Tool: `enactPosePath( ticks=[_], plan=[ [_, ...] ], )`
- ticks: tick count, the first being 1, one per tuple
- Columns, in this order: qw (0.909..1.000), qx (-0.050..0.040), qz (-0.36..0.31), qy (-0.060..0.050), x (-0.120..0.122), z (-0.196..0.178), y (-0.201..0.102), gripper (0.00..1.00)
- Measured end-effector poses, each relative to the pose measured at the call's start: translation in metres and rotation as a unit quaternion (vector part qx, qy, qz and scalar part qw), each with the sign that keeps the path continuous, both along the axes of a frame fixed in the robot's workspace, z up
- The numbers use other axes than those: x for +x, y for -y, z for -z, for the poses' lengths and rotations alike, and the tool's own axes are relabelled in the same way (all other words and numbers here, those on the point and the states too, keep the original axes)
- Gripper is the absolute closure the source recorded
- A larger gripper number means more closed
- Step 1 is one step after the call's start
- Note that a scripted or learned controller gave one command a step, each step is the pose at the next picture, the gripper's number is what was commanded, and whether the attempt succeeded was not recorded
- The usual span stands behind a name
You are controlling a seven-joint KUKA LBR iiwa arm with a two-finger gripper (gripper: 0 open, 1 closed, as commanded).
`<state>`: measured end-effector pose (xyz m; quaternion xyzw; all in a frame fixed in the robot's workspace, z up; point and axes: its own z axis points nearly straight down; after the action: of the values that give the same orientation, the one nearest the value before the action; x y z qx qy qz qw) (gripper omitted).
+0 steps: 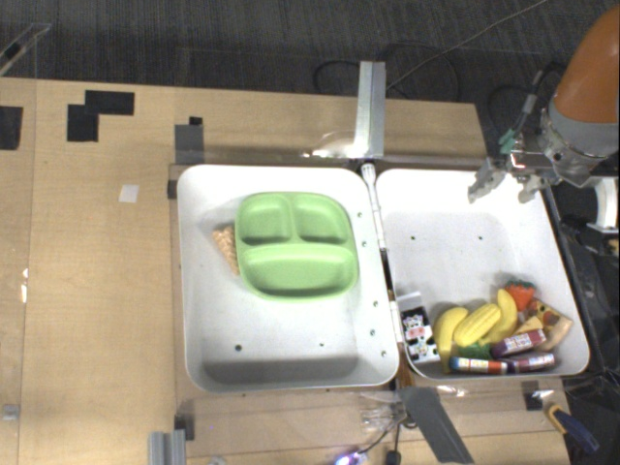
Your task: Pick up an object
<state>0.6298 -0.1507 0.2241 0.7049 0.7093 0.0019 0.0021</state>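
My gripper hangs over the far right corner of the right bin, its two fingers spread open with nothing between them. The objects lie piled in that bin's near right corner, well away from the gripper: yellow bananas, a small black and white box, markers and some orange and brown toy pieces. The left bin holds a green divided plate, with a tan object partly hidden under its left edge.
A metal post stands at the far end of the divider between the bins. The wooden bench stretches to the left. Cables run across the dark floor behind the bench.
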Motion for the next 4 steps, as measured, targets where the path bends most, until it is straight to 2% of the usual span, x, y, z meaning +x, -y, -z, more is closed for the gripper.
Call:
enactPosePath(
  ticks=[1,2,3,4],
  plan=[
    [0.995,-0.0003,-0.1,0.0,0.026,0.095,-0.066,0.0],
    [0.9791,-0.0009,-0.203,0.0,-0.044,0.09,-0.062,0.0],
    [0.9747,-0.0007,-0.224,0.0,0.02,0.128,-0.062,0.0],
    [0.9595,-0.0004,-0.282,-0.001,0.041,0.112,-0.029,0.0]
  ],
)
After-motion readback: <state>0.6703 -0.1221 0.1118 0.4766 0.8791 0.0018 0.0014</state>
